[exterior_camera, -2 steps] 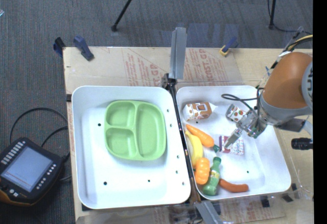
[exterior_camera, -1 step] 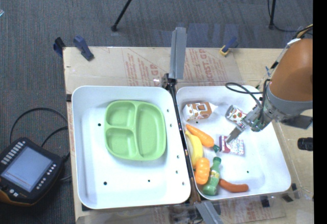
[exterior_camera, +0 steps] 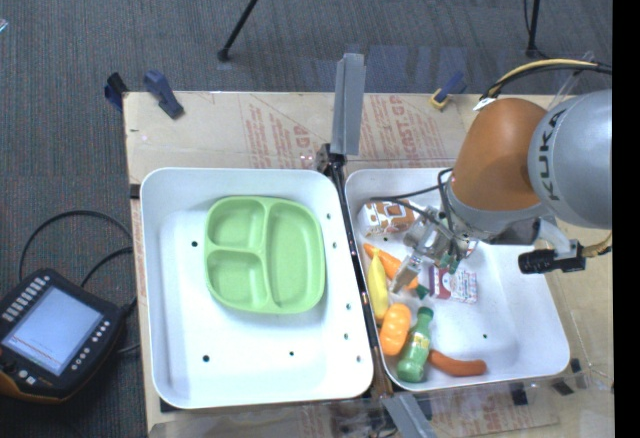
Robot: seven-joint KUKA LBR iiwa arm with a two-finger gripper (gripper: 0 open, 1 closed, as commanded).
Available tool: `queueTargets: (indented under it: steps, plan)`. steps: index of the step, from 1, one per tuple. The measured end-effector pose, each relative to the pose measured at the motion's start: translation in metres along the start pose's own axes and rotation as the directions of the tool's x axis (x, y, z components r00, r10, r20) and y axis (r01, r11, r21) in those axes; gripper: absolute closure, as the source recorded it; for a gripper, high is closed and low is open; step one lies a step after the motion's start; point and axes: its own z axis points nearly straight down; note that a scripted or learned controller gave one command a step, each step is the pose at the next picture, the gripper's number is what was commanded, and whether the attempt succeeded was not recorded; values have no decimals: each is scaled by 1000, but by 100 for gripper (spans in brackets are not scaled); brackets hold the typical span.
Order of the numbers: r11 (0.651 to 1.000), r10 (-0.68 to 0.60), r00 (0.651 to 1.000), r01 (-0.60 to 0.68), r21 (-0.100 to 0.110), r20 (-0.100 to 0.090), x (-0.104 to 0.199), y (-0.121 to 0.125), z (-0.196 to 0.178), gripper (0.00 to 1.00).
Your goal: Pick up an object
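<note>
So my jaws are down inside the right bin, hovering over the pile of toy food along its left side. Honestly I can't tell if they're spread or pressed together from this angle, and I can't see anything pinched between them. Right under and beside them there's a carrot, a banana, and a red-and-white packet just to the right. A snack box sits up toward the back of the bin. Nearer the front there's an orange pepper touching a green bottle, and a sausage beside that. The left bin has a green divided plate sitting in it, on the same counter
</note>
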Motion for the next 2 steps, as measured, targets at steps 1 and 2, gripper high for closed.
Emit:
queueTargets:
  steps: [1, 2]
  plan:
    - [1000, 7, 1000, -7, -1, -3, -1, -1, -7, 100]
    - [920, 392, 920, -392, 0, 3, 17, 37, -141, 100]
